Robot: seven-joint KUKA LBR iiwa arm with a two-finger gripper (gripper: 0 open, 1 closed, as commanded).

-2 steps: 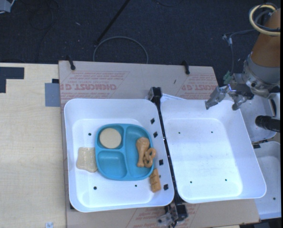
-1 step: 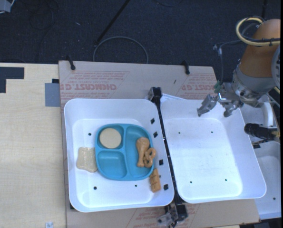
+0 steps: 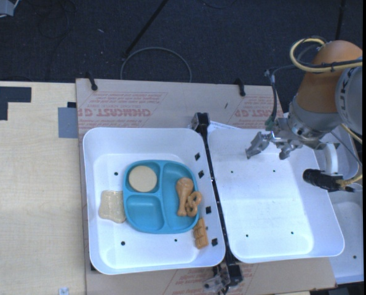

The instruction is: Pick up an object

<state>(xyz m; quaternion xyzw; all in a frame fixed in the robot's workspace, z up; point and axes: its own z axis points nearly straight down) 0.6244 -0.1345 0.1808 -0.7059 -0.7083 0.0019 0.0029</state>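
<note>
Hand [image 3: 270, 147] hangs over the far edge of the right bin [image 3: 275, 226], fingers spread apart, nothing between them. All pickable items are well apart from it in the left bin [image 3: 103, 158]: a blue divided tray [image 3: 151, 217] holding a round tan disc [image 3: 142, 179] in its far-left section and a tan knobbly piece [image 3: 187, 196] in the right section; a pale bread-like slab [image 3: 112, 206] just beside the tray's left rim; a small brown chunk [image 3: 200, 234] at the tray's near-right corner. Loose slab and chunk look the easier grabs, since the tray walls crowd the others. Pick not yet begun; the hand would need to cross the divider leftward.
</note>
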